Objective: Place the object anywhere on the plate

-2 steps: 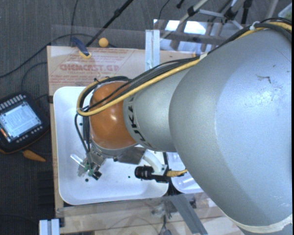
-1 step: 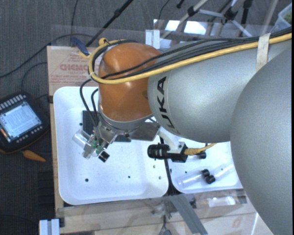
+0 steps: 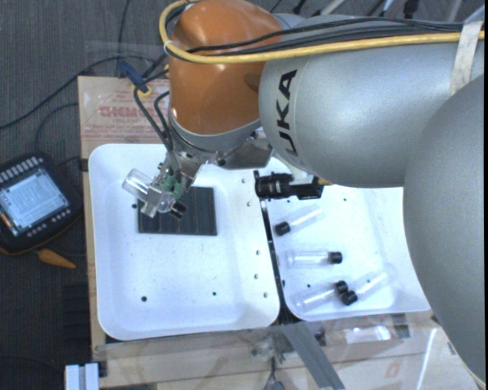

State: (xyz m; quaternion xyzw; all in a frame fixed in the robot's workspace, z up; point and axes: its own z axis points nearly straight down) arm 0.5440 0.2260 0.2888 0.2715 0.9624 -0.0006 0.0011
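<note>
A flat black square plate (image 3: 191, 218) lies in the left white bin (image 3: 179, 291), toward its back. My gripper (image 3: 158, 192) hangs over the plate's back left corner, under the orange wrist band. It is shut on a clear tube (image 3: 137, 184) with a black cap. The tube lies tilted between the fingers: its clear end sticks out left past the plate's edge and its capped end is over the plate. I cannot tell whether the tube touches the plate.
In the right bin (image 3: 390, 242) lie several more clear tubes with black caps, such as one (image 3: 313, 257) in the middle and a pair (image 3: 342, 292) near the front. A teach pendant (image 3: 24, 201) sits left of the bench. The arm covers the back of the right bin.
</note>
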